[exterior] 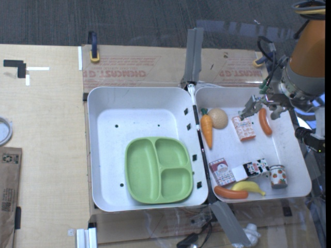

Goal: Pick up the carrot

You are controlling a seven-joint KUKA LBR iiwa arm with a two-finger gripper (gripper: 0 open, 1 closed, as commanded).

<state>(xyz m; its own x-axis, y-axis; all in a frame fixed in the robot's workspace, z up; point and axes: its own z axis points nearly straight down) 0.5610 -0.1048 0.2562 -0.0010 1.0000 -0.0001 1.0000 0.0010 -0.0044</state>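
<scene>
Carrot [207,130] lies in the right bin [289,190], against its left wall, leafy end up, just left of a beige ball [219,118]. Tool [261,106] hovers over the bin's upper middle, well apart from the carrot, beside a red sausage [265,122]; fingers look spread, nothing between them. Green divided plate [159,170] in left bin [103,138].

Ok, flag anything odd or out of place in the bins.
Nothing spilled or damaged. The orange carrot lies tight against the right bin's left wall, beside a beige round potato, which may hinder grasping.
</scene>
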